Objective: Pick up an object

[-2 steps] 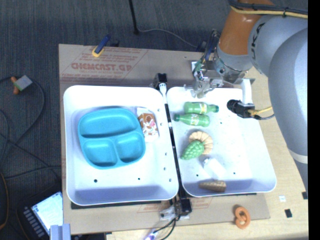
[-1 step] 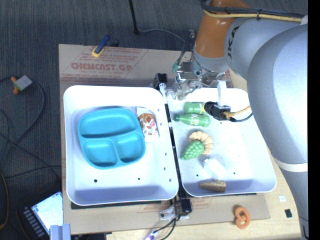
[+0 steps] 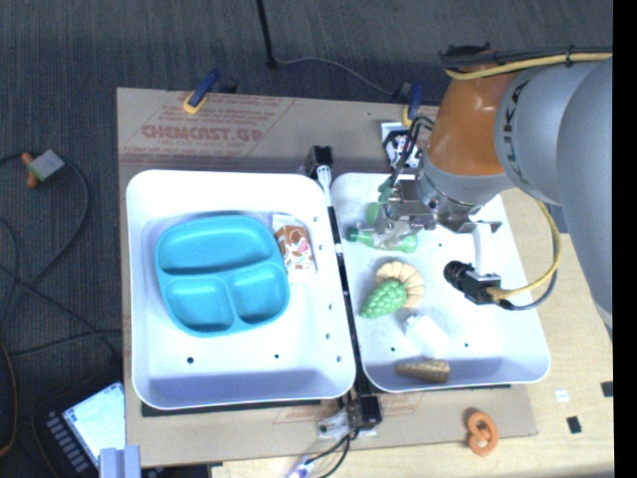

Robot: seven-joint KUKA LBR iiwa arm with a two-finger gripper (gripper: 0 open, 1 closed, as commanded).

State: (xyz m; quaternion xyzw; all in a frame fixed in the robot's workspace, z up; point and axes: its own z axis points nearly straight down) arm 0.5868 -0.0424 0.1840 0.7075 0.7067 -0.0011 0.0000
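The arm reaches in from the right and the gripper [image 3: 400, 215] is down low in the right bin [image 3: 518, 361], at its upper left corner, right over a small green item [image 3: 366, 235] lying near the divider between the two bins. Whether the gripper is spread or pressed together, I cannot tell from this angle; the wrist body hides the business end, and I see nothing clearly pinched. Just below sits the green bumpy toy [image 3: 383, 298], touching a tan ridged piece [image 3: 406, 274], with a small clear-looking scrap [image 3: 426, 331] nearby and a brown cork-like piece [image 3: 425, 369] against the near wall. Over in the left bin [image 3: 149, 366], a blue divided plate [image 3: 221, 271] takes up the middle, with a small printed packet [image 3: 295, 248] beside it. The green item under the gripper looks the likeliest target: it seems light and small, probably plastic, so weight should be no issue, but it lies flat and could skid on the smooth white floor. My call would be to close across its narrow width, near the middle, so it doesn't pivot out.
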